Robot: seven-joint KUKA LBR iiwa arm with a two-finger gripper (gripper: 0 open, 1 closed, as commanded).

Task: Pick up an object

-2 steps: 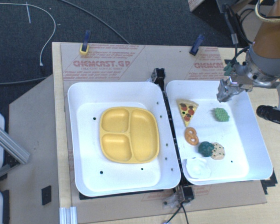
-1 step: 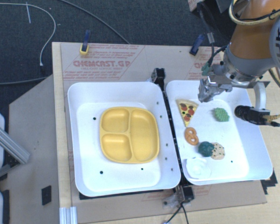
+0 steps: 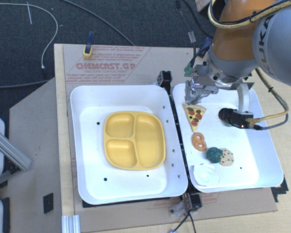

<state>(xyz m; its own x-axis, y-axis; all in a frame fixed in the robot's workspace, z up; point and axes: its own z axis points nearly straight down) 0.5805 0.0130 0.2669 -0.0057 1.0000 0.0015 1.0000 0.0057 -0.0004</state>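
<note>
Two bins: yellow tray [image 3: 135, 141] fills left bin [image 3: 82, 101].
Right bin [image 3: 262, 144]: pizza toy [image 3: 194, 116], pretzel [image 3: 199, 141] below it, cookie [image 3: 225, 157], teal lump [image 3: 214, 154].
Gripper [image 3: 193, 97]: just above pizza toy; grip cannot be told.
Board [image 3: 111, 67]: "CHEMCAST GP".

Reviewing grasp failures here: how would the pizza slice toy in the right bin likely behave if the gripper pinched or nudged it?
The pizza slice lies flat on the right bin, so fingers probably get little edge to pinch. It looks thin and light, likely sliding on the smooth floor when nudged. Being flat, rolling seems unlikely.
</note>
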